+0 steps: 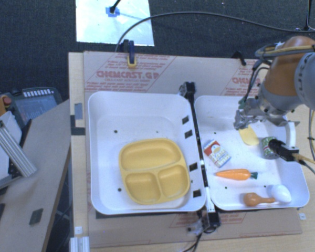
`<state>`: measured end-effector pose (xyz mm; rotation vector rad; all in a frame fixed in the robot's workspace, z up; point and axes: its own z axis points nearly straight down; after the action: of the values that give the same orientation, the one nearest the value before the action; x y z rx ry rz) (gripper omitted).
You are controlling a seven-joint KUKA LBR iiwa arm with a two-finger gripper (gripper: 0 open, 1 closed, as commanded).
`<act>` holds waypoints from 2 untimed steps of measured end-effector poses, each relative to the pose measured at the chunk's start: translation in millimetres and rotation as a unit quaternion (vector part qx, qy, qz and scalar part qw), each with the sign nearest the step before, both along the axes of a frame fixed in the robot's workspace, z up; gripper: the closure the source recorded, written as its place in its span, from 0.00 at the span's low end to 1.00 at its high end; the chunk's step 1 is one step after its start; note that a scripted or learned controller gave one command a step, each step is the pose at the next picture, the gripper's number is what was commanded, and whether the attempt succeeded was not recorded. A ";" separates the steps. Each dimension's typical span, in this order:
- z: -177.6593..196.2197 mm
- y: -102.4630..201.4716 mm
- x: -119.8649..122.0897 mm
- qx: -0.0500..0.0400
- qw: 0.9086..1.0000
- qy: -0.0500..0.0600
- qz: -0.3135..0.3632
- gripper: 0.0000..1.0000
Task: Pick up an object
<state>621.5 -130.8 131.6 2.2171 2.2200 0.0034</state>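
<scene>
Yellow piece (248, 136) in right bin (226, 109), touching gripper (241, 122) from below; finger state could not be told; carrot (233, 175) lower down.

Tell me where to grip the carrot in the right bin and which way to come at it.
Grip the carrot across its thick orange middle, coming straight down from above. It lies flat and lengthwise, green tip pointing right, with bare bin floor on both long sides, so the fingers should probably straddle its narrow width.

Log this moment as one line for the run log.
gripper: over right bin, beside yellow piece | holding: nothing seen | carrot, small box: lying in right bin | yellow tray: left bin
</scene>
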 end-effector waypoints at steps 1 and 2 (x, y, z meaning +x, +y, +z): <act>57.7 0.6 11.4 0.000 1.000 -0.001 0.001 1.00; 81.5 0.4 12.6 0.000 1.000 0.000 0.001 1.00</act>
<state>634.1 -130.4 213.1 2.2141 2.2228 0.0041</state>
